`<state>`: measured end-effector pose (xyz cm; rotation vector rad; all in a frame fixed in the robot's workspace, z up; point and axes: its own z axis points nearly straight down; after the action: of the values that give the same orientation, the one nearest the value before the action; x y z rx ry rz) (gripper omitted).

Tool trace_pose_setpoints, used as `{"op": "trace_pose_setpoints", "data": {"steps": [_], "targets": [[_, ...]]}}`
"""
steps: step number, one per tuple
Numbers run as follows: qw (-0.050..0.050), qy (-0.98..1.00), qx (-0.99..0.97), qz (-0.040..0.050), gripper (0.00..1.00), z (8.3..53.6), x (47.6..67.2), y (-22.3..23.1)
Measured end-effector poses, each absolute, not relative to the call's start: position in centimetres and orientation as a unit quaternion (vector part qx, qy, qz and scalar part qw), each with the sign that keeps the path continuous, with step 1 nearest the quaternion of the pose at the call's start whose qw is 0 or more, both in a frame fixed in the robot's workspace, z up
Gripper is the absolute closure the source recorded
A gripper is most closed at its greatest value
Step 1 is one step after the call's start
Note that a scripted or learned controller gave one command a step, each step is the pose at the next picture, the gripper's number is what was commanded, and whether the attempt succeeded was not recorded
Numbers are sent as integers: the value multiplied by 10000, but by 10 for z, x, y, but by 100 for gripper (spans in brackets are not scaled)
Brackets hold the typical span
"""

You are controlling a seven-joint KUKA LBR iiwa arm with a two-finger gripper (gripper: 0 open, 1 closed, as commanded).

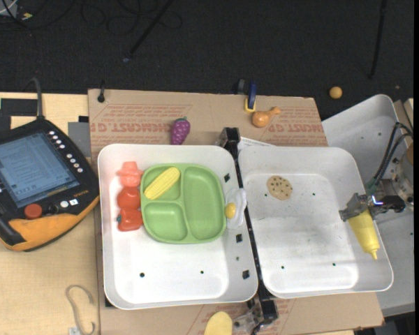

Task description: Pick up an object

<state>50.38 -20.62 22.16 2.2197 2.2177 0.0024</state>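
gripper at right bin rim, by yellow bottle | jaw state: you cannot tell | lift unconfirmed; treat pick as pending

Yellow object cut by bottom edge

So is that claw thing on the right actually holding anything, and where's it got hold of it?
It looks so: the gripper seems to pinch the top end of a yellow bottle at the right bin's right edge. The bottle points down from there. The view is too small to be sure.
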Motion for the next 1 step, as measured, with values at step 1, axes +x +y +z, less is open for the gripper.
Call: {"op": "trace_pose_setpoints", "data": {"steps": [1], "targets": [[-6, 7070, 7072, 0, 100, 227, 503, -208]]}}
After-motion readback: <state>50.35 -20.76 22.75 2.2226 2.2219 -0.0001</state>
